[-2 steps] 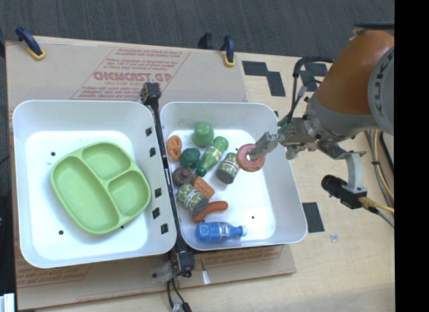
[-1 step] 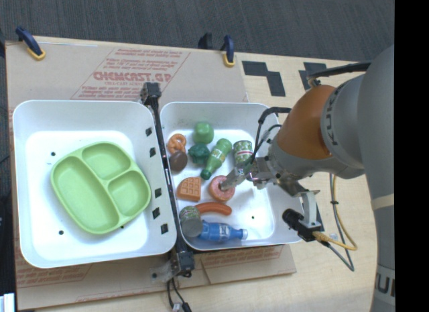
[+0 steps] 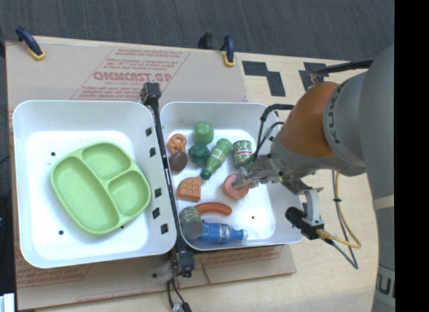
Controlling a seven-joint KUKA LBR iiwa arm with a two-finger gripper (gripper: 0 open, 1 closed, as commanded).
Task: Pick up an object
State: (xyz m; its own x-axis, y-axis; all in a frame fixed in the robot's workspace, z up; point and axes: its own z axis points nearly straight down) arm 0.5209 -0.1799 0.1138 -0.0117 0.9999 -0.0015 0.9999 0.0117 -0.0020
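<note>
Left bin: white, shallow, holding one light-green divided plate with three compartments, lying flat and tilted toward the bin's lower left. A black divider strip runs between the two bins. Right bin: white, shallow, holding an assortment of toy foods. Along its left side, a small orange pretzel-like piece with a dark brown rounded piece just below it, touching or nearly so. Below these, a waffle, tan and gridded, lying flat. Below that, a red-orange sausage, and at the bottom edge a blue bottle on its side with a grey can at its left end. Toward the bin's top centre, a green apple-like ball, a dark green clump just beneath it, and a green bottle lying slantwise beside both. To the right of that bottle, a small can with a green label. Just below the can, a round pink-and-red slice. Pincer: reaching in from the right on the grey arm with orange band, its tip directly over the upper right edge of the pink slice; whether it is open, closed or gripping the slice cannot be told. Cardboard sheet with red print lies on the surface behind the bins.
</note>
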